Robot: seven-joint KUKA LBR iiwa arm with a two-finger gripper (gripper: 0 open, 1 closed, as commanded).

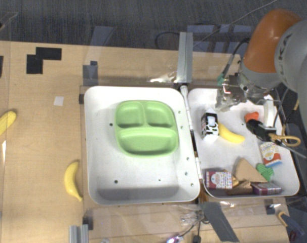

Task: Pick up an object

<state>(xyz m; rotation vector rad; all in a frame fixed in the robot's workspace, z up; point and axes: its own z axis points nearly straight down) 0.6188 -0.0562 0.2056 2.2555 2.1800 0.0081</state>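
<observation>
Wooden counter (42, 151) carries two white bins side by side, the left bin (100, 186) bearing a green divided plate (145, 126) in its middle, with a yellow banana (72, 180) and a corn cob (2, 124) lying on the wood beyond that bin's left wall. Right of the green plate, the right bin (295, 184) holds a small black-and-white box (210, 125), a second banana (230, 134) touching it, scissors (275, 135), cartons and other small things. The jaws (226, 101) hang over that bin's far part, just above the black-and-white box; whether they are wide or narrow I cannot tell.
</observation>
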